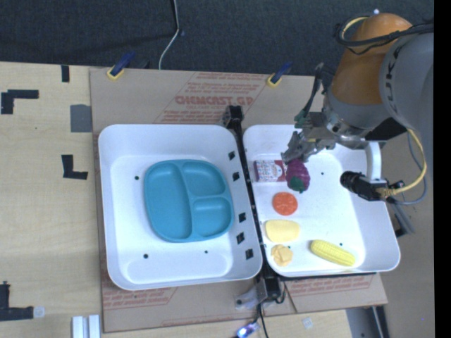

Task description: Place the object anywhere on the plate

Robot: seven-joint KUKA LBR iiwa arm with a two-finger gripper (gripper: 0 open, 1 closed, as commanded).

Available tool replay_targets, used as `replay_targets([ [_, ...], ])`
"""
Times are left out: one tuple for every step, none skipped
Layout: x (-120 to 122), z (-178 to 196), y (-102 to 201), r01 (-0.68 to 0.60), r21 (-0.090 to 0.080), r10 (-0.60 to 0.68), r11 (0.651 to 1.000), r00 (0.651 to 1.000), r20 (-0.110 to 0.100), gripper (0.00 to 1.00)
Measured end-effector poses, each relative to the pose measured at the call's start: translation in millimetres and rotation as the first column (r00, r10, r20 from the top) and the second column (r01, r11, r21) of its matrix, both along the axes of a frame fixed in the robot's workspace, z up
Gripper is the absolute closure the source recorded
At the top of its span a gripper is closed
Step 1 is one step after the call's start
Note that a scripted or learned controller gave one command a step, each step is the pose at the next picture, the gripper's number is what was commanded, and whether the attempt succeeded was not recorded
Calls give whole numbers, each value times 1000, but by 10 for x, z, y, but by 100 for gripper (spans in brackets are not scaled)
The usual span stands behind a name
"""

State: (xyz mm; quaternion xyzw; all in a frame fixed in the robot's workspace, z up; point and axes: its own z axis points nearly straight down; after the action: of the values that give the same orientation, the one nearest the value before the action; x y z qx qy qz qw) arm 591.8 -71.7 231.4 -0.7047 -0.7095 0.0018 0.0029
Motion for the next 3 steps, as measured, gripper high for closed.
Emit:
replay_targets([
  [85, 44, 505, 0, 0, 0, 1000, 1000, 2, 100],
  [143, 45, 992, 0, -1, 0, 1000, 1000, 1, 100],
  [253, 0, 1590, -1, -1, 1, 1000, 1000, 1, 100],
])
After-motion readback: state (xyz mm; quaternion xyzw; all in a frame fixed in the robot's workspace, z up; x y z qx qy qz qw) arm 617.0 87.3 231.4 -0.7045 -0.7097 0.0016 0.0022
